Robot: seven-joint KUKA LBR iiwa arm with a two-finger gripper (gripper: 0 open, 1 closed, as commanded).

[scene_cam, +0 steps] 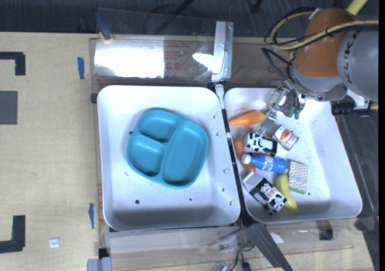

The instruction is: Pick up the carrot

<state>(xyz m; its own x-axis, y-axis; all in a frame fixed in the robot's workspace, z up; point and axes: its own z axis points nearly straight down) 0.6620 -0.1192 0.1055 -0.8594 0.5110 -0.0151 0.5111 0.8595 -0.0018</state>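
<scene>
Lowest in the view, at the near end of the right bin (343, 204), a black-and-white cow-patterned pack (266, 194) lies beside a yellow banana (287, 196).

The gripper (272, 121) hangs over the far part of this same bin, pointing down and to the left from the grey wrist. Its tips are very close to the thick end of the carrot (247, 118), but how the gripper is set, wide or closed, I cannot tell, because it is small and dark against the clutter. The carrot is not visibly held. It lies on the bin floor near the far left corner, almost level, with its thin end toward the wall shared with the left bin.

Just below the gripper sits a second cow-patterned item (260, 143), and to the right of it a small red and white can (286, 137). Below these a blue bottle (266, 163) lies on its side with an orange cap toward the left wall. Next to it on the right is a flat speckled packet (298, 175).

Behind the gripper the arm rises to the orange band (322, 44) at the upper right, with yellow and black cables (287, 29) looping around it.

Across the wall, the left bin (120, 197) holds a blue divided plate (168, 146) with three compartments, lying near the middle.
</scene>
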